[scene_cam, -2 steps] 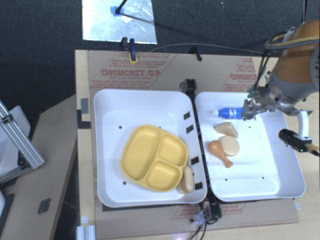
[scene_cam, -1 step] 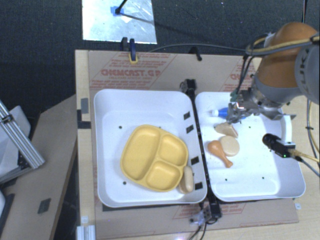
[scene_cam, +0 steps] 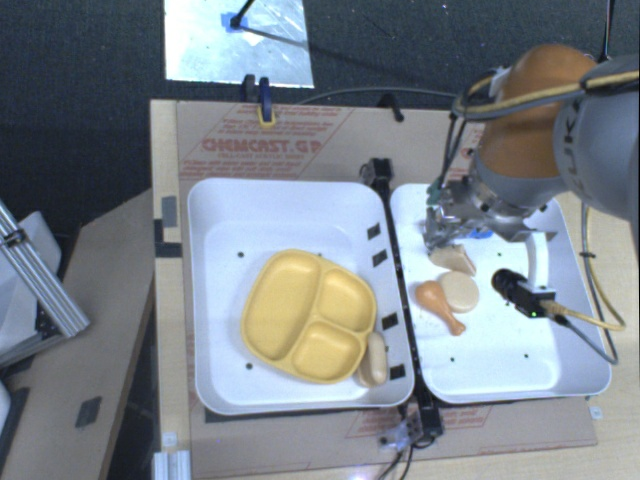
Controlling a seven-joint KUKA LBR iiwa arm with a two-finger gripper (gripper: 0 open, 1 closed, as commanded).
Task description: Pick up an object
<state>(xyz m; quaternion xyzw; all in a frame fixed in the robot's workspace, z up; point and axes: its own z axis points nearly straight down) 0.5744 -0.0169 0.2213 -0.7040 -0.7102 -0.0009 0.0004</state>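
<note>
I watch through one fixed camera above the bench (scene_cam: 120,268), angled down over both white bins (scene_cam: 220,218), arm (scene_cam: 560,118) entering from the right.

The arm (scene_cam: 590,118) is smooth grey, rounded like a thick pipe, with a glossy orange band (scene_cam: 530,98) bulging above the wrist. Thin cables (scene_cam: 470,108), yellowish and dark, loop along the orange part. Below sits a metallic silver gripper (scene_cam: 440,230) of small blocky parts.
</note>
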